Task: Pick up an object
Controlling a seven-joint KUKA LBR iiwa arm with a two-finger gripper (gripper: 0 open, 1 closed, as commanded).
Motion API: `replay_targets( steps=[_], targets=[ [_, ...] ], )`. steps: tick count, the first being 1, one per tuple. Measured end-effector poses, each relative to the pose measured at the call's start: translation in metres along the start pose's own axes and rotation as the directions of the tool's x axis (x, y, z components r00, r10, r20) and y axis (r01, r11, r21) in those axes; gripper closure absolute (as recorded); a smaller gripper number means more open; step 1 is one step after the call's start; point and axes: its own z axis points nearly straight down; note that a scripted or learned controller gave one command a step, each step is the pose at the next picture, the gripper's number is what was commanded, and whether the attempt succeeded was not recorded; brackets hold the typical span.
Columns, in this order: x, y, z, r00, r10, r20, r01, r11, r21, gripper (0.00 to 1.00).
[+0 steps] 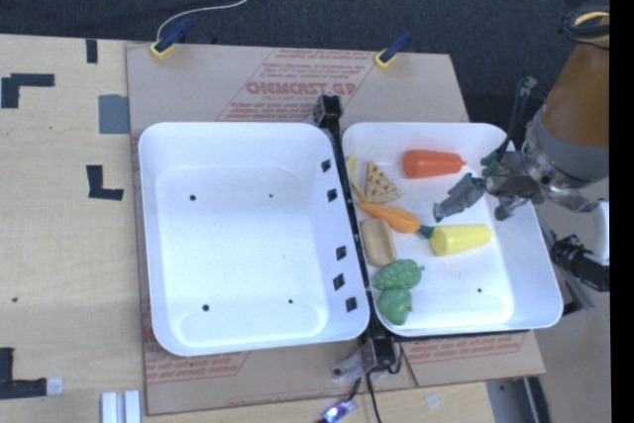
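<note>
Two white bins sit on a cardboard sheet (297,89) over a wooden bench (59,213), dark carpet (446,5) behind. Over the right bin (515,307), the gripper (475,198) hangs open, holding nothing, just above the yellow corn (461,238), below the red pepper (431,162).

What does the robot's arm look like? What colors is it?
The arm is round and chunky, grey with a wide orange band above the wrist. At its end sits a dark grey metal gripper with two thin fingers, and dark cables run alongside it.
</note>
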Motion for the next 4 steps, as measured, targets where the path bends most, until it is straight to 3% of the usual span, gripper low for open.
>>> replay_targets(
  steps=[1,2,3,4],
  targets=[
    [0.058,0.041,0.061,1.0,-0.006,-0.002,0.006,1.0,0.005,0.0],
    [0.017,0.006,0.136,1.0,0.006,0.0,-0.006,1.0,0.011,0.0],
    [0.021,0.057,0.187,1.0,0.002,0.004,-0.002,1.0,-0.002,0.0],
    [0.014,0.136,0.187,1.0,-0.001,0.004,0.001,1.0,-0.007,0.0]
  ],
)
